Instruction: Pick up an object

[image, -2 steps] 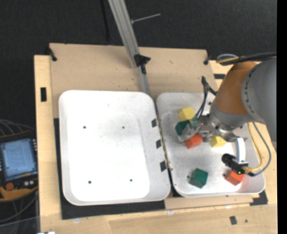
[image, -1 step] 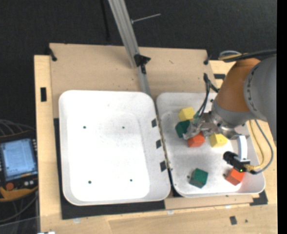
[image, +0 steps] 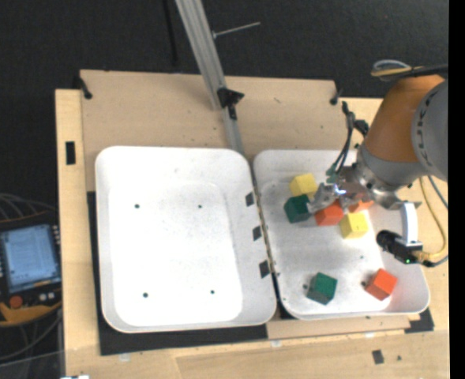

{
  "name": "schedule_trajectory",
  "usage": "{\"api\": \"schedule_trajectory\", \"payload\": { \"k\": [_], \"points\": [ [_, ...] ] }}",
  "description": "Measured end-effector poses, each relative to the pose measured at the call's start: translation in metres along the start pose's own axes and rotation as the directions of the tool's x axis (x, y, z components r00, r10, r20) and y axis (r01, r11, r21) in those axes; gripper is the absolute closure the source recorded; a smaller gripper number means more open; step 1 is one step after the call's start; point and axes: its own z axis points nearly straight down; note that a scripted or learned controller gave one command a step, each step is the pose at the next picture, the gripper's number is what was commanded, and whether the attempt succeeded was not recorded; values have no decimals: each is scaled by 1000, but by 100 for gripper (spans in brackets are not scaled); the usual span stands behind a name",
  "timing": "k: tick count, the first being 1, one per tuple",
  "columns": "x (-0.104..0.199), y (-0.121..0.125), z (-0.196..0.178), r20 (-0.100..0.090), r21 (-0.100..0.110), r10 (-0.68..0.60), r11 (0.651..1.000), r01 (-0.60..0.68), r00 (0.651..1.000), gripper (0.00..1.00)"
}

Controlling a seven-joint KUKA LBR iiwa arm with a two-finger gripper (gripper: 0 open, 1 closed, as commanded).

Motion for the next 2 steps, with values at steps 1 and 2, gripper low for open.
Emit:
{"api": "schedule_trajectory", "payload": {
  "k": [1, 2],
  "points": [
    [-8, -5, -58, 1, -2, 3, 1000, -3, 1000, 100],
    [-9, -4, -81, 0, 1, -5, 1000, 5, 1000, 100]
  ]
}}
